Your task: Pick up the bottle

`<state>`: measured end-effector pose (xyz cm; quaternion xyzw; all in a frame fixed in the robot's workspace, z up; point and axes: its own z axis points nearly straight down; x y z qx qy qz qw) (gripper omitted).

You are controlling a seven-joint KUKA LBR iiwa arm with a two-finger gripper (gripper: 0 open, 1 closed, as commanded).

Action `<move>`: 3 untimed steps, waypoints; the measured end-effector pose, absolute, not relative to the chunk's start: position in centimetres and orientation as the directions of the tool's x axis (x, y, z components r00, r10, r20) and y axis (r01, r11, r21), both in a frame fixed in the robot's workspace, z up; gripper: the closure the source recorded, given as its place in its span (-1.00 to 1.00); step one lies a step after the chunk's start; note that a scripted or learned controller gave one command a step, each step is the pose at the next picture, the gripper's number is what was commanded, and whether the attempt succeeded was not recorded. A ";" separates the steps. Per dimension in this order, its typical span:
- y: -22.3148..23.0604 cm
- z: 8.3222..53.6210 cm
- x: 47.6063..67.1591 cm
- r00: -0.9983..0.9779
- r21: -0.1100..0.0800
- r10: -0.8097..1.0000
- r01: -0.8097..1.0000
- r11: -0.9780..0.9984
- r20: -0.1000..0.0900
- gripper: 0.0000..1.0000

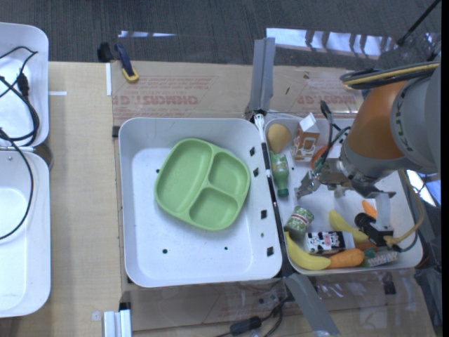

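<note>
Camera view: two bins side by side on the bench. Left bin point(140, 258) carries a green divided plate point(202, 183), roughly centre. Right bin point(414, 255) is crowded w/ toy food.

Bottle point(280, 173): green, lying flat along the right bin's left wall, upper half, long axis running w/ that wall. A yellow-brown fruit point(278, 136) sits just above it at the top-left corner; a small carton point(306, 140) is beside that. Below the bottle, near the left wall: a can point(299, 220), then a banana point(305, 255) at the bottom-left corner. A carrot point(345, 258) and a cow-print box point(324, 241) lie along the bottom edge.

Gripper point(311, 183): over the right bin's middle, just right of the bottle, not touching it. Fingers appear parted, nothing between them. Arm point(379, 132) comes in over the top-right corner.

Step in hand, as I judge it: approach, not yet a grasp. To do it well:
- shift toward the left wall till centred over the bottle's mid-body
- turn wrist so fingers close across the narrow width, not along the length
- wall-side finger has little room; go down straight, watch for scraping the wall or clipping the fruit
- close only once fingers straddle the body; lift straight up, check the bottle comes w/ it.
</note>
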<state>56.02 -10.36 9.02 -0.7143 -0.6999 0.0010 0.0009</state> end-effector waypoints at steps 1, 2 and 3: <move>-9.7 9.0 64.0 0.248 -0.003 0.969 0.969 -0.248 -0.002 -1.00; -12.9 10.4 58.5 0.067 -0.003 0.998 0.998 -0.067 -0.001 -1.00; -10.1 9.0 56.8 0.006 -0.004 1.000 1.000 -0.006 0.000 -1.00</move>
